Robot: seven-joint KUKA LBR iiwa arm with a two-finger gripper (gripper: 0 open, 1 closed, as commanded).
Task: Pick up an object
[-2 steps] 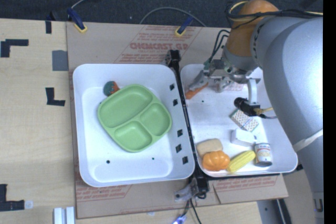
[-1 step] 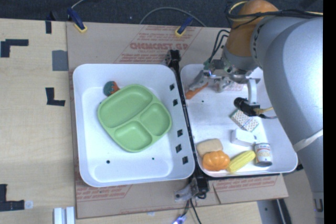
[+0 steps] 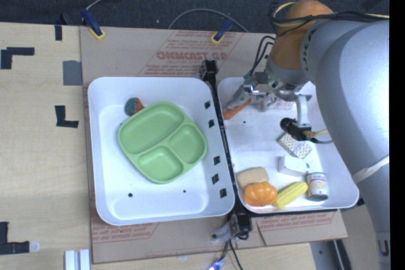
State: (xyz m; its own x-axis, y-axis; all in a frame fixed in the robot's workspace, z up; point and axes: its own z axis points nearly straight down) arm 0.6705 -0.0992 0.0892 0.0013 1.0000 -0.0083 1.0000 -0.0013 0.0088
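2 shallow white bins sit side by side on a sheet of cardboard (image 3: 190, 57) laid over the bench. The left bin (image 3: 104, 155) holds a green divided plate (image 3: 162, 141) with 3 compartments, lying flat near the bin's middle. Touching the plate's rim at about 10 o'clock is a small teal and orange object (image 3: 133, 105), too small to name.

The grey arm (image 3: 351, 82) reaches in from the right, its orange band (image 3: 294, 31) at about 12 o'clock over the right bin (image 3: 338, 200). The gripper (image 3: 253, 93) hangs low in the right bin's far corner, at about 11 o'clock of that bin, close to the divider between the bins. An orange carrot-like piece (image 3: 235, 111) lies just beside it; whether the tool has hold of it, or how far the tool is parted, cannot be told.

The remaining objects cluster in the right bin from 3 to 6 o'clock: a checkered packet (image 3: 295, 147), a white block (image 3: 292, 165) just below it, a small bottle (image 3: 317, 186) with a red label, a yellow banana-like toy (image 3: 289, 193), an orange fruit (image 3: 259, 193) and a tan bread-like piece (image 3: 252, 176) (touching the fruit's top). 2 clamps (image 3: 95, 27) grip the cardboard's far edge.
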